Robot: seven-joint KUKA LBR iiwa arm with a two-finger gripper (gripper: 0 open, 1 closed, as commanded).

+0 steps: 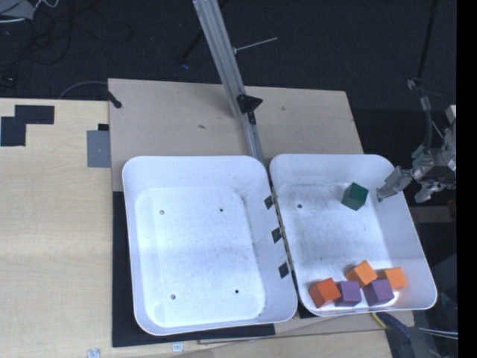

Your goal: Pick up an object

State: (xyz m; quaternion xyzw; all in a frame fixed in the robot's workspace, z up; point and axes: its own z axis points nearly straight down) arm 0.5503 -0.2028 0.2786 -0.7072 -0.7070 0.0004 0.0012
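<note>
Orange and purple cubes [356,283] clustered at the right bin's [328,171] near edge; the gripper [406,186] stood spread, holding nothing, beside a green cube [355,196].

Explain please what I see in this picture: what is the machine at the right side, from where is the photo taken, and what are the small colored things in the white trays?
The photo comes from one fixed camera above a bench, looking down at a slant. Two shallow white bins sit side by side: the left bin and the right bin. The machine is a robot arm reaching in from the right; its claw hangs at the right bin's upper right rim, holding nothing. In the right bin a green block lies alone near the claw. Along the bottom edge sit three orange blocks and two purple blocks, clustered together.
</note>
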